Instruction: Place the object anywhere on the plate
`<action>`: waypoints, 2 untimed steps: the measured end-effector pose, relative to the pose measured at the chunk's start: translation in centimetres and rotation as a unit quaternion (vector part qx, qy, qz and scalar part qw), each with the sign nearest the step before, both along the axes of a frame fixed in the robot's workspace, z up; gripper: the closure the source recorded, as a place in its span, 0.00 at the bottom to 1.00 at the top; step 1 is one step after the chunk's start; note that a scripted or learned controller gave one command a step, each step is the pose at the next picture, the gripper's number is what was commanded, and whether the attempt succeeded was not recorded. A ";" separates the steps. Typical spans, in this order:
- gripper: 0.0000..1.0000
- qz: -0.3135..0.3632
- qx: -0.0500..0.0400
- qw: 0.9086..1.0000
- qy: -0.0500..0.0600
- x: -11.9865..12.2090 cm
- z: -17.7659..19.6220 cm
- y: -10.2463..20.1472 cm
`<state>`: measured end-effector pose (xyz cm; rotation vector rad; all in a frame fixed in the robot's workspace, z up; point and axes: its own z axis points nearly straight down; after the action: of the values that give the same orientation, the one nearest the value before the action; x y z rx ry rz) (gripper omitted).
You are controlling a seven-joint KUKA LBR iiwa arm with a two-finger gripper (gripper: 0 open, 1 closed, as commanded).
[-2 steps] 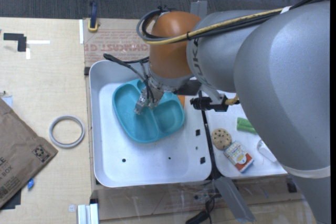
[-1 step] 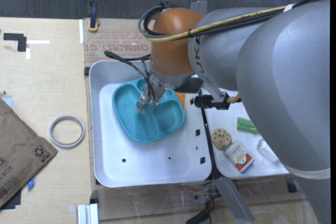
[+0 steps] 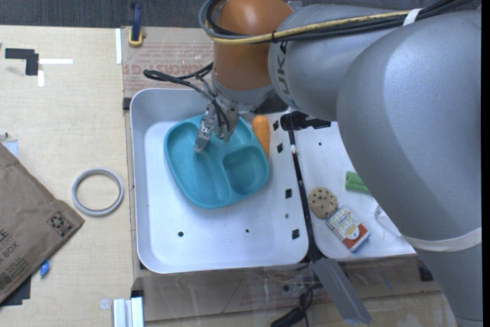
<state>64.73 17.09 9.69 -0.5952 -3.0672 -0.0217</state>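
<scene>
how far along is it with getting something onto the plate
Done: the gripper is over the blue plate in the left bin. In hand: unclear, nothing visible between its fingers. Left: the plate looks bare; the cookie and small box lie in the right bin.

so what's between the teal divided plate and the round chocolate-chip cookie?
In the camera view: the bare white bin floor, then the rims where the two bins meet. The teal divided plate lies left, the cookie right.

My end effector (image 3: 212,128) is hanging over the teal divided plate (image 3: 218,165) in the left bin (image 3: 222,241). An orange thing (image 3: 262,134) sits by the plate's right rim. Cookie (image 3: 322,201), small snack box (image 3: 347,228) and a green bit (image 3: 355,182) are in the right bin (image 3: 398,241).
</scene>
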 end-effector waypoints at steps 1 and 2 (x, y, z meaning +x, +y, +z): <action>1.00 0.019 -0.008 1.000 -0.010 0.5 6.5 0.6; 1.00 0.057 -0.008 0.998 -0.008 -8.1 6.7 2.4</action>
<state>56.64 19.53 16.39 -0.4206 -3.1139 0.0001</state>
